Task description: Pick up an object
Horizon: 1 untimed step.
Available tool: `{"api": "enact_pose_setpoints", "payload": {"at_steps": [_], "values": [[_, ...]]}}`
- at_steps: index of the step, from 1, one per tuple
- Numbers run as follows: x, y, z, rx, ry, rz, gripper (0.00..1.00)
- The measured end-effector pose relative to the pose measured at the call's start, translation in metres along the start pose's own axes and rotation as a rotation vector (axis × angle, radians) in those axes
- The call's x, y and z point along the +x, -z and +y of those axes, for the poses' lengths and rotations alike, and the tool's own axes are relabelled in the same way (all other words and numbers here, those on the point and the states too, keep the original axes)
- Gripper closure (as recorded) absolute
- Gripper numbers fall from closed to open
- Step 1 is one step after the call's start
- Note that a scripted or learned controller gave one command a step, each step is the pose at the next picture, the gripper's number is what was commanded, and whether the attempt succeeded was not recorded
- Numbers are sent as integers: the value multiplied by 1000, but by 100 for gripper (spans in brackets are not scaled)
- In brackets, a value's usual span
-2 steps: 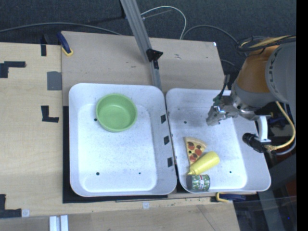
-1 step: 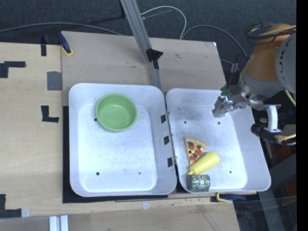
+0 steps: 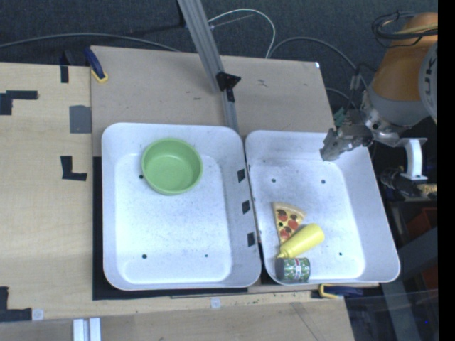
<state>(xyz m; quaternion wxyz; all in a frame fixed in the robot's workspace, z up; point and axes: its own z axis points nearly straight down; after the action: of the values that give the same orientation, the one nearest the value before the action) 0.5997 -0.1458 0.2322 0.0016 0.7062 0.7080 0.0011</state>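
Observation:
The right bin (image 3: 355, 190) holds a pizza slice toy (image 3: 287, 221), a yellow squeeze bottle (image 3: 303, 241) lying on its side, and a small green can (image 3: 293, 269) at the bin's near edge. All three cluster in the near left part of that bin. My gripper (image 3: 333, 148) hangs over the bin's far right corner, well away from them, pointing down and left. Nothing shows between its fingers. A green bowl (image 3: 171, 165) sits upright in the far part of the left bin (image 3: 121, 247).
A slanted grey metal pole (image 3: 206, 41) crosses the bench behind the bins, ending at a black clamp (image 3: 227, 82). Cables loop on the dark floor behind. The arm's orange-banded body (image 3: 405, 77) stands at the right.

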Motion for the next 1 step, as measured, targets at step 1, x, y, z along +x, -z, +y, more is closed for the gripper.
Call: {"api": "enact_pose_setpoints", "payload": {"at_steps": [1], "values": [[51, -9, -23, 7, 2, 2, 100]]}}
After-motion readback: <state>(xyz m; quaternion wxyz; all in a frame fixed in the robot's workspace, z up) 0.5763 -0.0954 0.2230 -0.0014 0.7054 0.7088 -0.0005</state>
